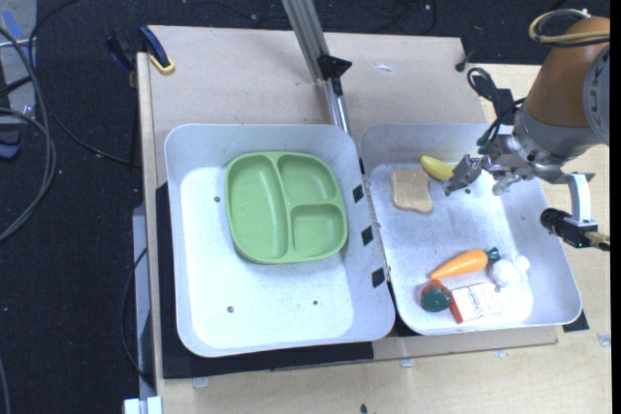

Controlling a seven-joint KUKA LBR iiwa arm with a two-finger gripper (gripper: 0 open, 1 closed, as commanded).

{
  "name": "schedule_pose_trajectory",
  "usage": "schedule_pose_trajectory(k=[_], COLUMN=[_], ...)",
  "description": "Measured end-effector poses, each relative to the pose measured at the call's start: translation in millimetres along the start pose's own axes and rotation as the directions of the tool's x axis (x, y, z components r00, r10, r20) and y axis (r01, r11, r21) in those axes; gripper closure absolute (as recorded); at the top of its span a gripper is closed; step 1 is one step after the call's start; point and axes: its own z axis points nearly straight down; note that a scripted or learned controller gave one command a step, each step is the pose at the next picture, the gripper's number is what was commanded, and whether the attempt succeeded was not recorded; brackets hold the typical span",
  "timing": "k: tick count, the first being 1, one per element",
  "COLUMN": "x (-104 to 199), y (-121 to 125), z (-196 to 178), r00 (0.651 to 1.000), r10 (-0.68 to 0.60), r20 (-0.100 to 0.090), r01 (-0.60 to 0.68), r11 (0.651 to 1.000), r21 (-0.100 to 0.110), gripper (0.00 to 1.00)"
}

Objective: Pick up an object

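Observation:
My gripper (pixel 479 179) hangs over the upper part of the right bin (pixel 553 238), its two dark fingers spread apart with bare bin floor showing between them. It is open and holds nothing. A yellow banana (pixel 437 168) lies just left of the left fingertip. A slice of toast (pixel 411 191) sits a little further left. Lower in the same bin lie an orange carrot (pixel 460 263), a red and white carton (pixel 475 302), a small red and green piece (pixel 435 297) and a white lump (pixel 506 272).
The left bin (pixel 194 305) holds a green divided plate (pixel 287 207). A slanted metal pole (pixel 303 5) comes down to the back edge between the bins. The grey and orange arm (pixel 568 82) enters from the right over the right bin's far corner.

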Motion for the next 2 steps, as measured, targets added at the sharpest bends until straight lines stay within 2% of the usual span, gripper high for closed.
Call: schedule_pose_trajectory(k=[1, 2], x=[1, 0], y=[0, 1], z=[52, 38], r00=[1.0, 1.0], r10=[0.0, 0.0], r20=[0.001, 0.002], r01=[0.0, 0.0], r11=[1.0, 1.0], r21=[-0.003, -0.006], gripper=[0.0, 1.0])
